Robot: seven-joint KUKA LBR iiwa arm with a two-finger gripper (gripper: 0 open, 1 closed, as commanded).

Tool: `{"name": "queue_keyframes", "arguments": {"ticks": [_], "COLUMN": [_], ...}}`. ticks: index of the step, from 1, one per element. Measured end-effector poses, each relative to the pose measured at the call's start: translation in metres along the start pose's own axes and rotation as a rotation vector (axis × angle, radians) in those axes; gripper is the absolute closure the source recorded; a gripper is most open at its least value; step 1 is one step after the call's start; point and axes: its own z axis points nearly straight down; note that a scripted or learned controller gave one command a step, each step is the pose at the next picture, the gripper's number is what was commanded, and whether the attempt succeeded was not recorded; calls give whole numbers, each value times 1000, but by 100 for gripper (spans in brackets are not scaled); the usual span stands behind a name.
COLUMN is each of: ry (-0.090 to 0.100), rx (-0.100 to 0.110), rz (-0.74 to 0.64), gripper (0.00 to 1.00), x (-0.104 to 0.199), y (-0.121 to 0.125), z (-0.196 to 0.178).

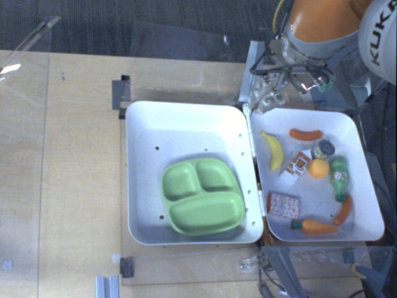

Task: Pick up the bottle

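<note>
The bottle is small and green with a dark cap, and it lies in the right bin close to the right wall, cap pointing toward the front. My gripper hangs over the back-left corner of that bin, well away from the bottle to its upper left. Its fingers stand open with nothing between them.
An orange touches the bottle's left side and a dark round lid lies just behind it. The same bin holds a banana, a sausage, a small carton, a red packet and two carrots. A green divided plate lies in the left bin.
</note>
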Motion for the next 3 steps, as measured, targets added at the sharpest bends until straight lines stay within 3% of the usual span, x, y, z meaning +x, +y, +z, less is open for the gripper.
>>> {"name": "queue_keyframes", "arguments": {"ticks": [1, 2, 3], "ry": [-7, -2, -10], "rx": [-1, 0, 0], "rz": [3, -356, -353], "gripper": [100, 100, 100], "x": [-3, 2, -1], "y": [1, -4, -3], "z": [-10, -10, -20]}}
